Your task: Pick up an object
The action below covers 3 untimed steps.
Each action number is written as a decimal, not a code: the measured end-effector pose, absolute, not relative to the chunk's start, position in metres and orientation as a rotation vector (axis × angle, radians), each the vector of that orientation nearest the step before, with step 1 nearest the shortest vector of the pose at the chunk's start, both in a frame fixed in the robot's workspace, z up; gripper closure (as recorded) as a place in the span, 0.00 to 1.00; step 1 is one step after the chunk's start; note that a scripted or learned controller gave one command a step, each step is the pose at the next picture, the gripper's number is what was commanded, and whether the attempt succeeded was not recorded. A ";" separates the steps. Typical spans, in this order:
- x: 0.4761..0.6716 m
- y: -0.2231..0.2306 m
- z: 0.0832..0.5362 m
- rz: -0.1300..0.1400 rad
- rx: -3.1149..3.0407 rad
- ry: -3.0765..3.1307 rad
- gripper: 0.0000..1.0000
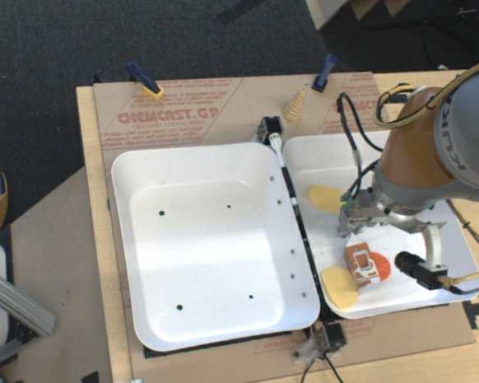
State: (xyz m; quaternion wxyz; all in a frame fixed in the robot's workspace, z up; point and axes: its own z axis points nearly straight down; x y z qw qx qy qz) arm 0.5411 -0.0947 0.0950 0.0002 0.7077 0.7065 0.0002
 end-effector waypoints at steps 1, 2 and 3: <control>0.541 -0.095 0.094 0.000 2.224 2.220 0.00; 0.507 -0.100 0.084 -0.005 2.228 2.222 0.00; 0.509 -0.100 0.095 0.002 2.222 2.219 1.00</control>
